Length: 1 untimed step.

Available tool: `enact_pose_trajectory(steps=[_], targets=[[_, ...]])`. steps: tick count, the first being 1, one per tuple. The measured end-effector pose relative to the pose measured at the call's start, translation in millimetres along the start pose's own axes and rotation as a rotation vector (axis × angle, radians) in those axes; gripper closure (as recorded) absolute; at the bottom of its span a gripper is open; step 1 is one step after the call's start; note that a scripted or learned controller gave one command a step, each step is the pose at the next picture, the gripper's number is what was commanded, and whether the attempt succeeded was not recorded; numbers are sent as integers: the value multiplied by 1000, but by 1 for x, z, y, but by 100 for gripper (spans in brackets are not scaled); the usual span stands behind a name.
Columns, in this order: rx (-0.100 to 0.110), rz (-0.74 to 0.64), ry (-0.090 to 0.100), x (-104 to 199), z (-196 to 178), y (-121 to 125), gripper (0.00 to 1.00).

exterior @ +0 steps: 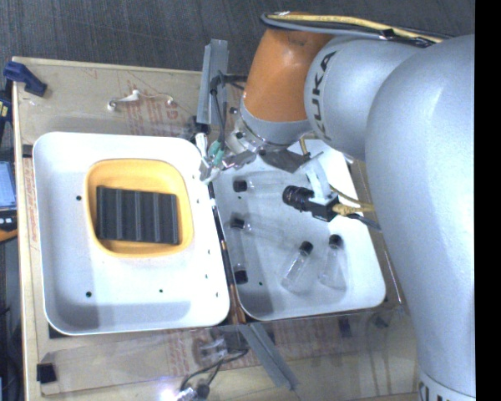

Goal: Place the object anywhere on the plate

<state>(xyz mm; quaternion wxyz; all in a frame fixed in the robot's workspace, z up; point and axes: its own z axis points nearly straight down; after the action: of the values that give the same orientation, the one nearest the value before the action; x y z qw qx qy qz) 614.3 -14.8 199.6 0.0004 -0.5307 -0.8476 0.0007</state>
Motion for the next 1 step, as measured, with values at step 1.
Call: enact_pose_trajectory(steps=[1], targets=[[3,-254,3,23,9,-8,100]])
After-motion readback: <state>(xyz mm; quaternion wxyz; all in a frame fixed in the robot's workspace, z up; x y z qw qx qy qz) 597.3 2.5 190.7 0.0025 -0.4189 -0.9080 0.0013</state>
